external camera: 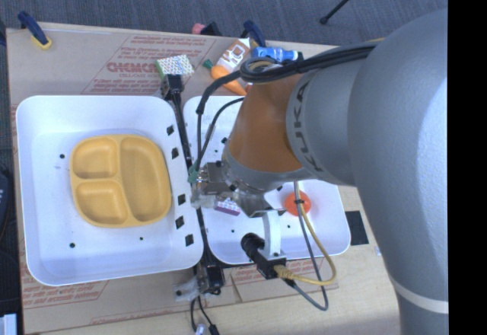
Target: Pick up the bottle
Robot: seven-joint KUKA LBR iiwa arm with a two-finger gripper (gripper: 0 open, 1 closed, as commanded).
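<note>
Landmark: the right bin (335,238), a shallow white tray, is used for all places below.
Arm: the grey arm (380,135), with its orange band (262,128) above the wrist, is seen stretched over most of the right bin.
Gripper: the gripper (221,193) is lowered at the right bin's left edge, by the wall shared with the left bin (30,173). Whether it is apart or together cannot be told.
Bottle: an orange bottle (230,63) with a white label is seen lying tilted on the cardboard just beyond the right bin's far rim. It is placed well apart from the gripper, on the far side of the orange band.
Other things: an orange-red object (298,204) is seen inside the right bin, partly hidden by the wrist. A yellow divided plate (120,179) is set in the left bin.
</note>
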